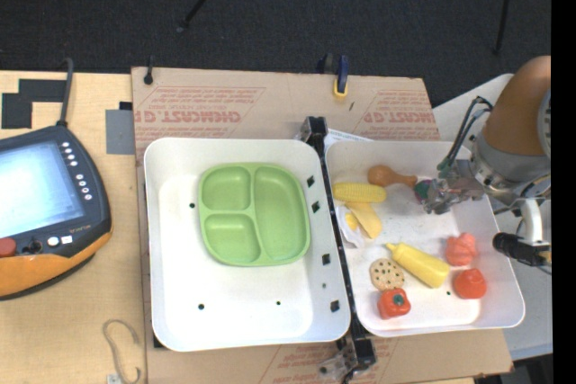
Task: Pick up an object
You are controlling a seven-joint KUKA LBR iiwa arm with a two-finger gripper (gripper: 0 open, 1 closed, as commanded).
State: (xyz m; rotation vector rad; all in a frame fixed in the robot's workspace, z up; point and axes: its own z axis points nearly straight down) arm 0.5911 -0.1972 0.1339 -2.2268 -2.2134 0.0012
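White plastic is the stage for this one: two shallow bins sit side by side on the cardboard-covered counter (225, 103), and every object in them appears to lie loose on the floor, so by my reading the pick is not yet made.

The right-hand white bin (504, 315) carries all the candidates: a yellow toy corn cob (359, 192) near its left wall, with a pale yellow wedge-shaped piece (364, 218) just below it; a brown toy drumstick (389, 176) near the upper middle; a yellow toy mustard bottle (419, 264) lying tilted in the middle; a round tan cookie with dark chips (386, 273) touching the bottle's left end; a red toy pepper with a green stem (394, 303) just below the cookie; a pink crumpled lump (462, 248); and a red-orange round toy (469, 284) beside that. The left-hand white bin (171, 301) carries a light green divided plastic plate (254, 216).

Reaching in from the right, the grey arm (517, 135) is bent low over the right bin's upper right corner. Its gripper (435, 196) sits just right of the drumstick's handle end, close to the bin floor. How far apart its tips stand I cannot tell, since the dark hardware blurs together, and nothing can be made out between them. What remains, in my judgement, is the whole grasp and lift, the drumstick being the nearest thing.
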